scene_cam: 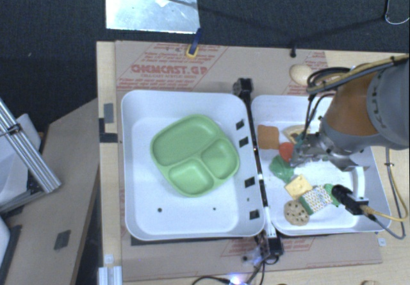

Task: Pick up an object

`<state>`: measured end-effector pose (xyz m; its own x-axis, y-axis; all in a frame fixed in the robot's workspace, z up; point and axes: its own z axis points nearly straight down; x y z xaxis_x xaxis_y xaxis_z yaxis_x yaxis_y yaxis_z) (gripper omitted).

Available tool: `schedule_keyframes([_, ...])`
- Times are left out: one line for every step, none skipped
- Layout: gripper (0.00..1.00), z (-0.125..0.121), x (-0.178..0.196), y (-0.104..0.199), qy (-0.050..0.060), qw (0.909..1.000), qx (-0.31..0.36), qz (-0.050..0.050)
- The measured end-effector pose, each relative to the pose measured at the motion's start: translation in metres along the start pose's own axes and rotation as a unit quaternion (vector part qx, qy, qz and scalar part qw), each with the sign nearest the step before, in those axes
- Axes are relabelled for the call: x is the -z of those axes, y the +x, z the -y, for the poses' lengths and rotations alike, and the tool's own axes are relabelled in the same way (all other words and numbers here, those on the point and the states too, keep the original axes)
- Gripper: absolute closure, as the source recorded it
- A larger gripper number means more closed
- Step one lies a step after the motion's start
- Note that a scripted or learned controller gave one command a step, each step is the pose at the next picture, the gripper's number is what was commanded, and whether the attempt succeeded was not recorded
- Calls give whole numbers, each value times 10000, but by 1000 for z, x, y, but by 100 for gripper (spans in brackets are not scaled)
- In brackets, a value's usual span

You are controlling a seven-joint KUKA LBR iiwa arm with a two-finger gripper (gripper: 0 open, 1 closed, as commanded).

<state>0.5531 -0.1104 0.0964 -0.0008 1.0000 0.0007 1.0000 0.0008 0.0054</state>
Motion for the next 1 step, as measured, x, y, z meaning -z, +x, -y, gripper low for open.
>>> schedule_keyframes([100, -2, 63, -2, 1, 10000, 14, 9])
